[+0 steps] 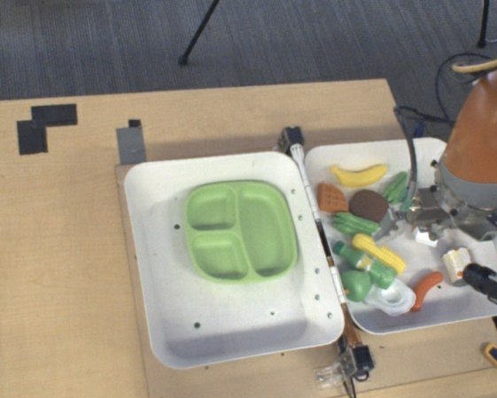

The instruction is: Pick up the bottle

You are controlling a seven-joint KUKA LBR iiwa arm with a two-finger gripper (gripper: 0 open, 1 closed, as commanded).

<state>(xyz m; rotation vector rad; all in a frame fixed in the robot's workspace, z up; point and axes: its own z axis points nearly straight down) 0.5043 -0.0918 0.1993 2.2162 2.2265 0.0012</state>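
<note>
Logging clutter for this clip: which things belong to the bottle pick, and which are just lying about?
Job: bottle, seemingly the green one low in the right bin; gripper above that bin.
Lying about: banana; yellow corn; red pepper; green plate in the left bin.

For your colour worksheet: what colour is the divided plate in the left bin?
Light green, seen best in the camera view: the divided plate.
</note>
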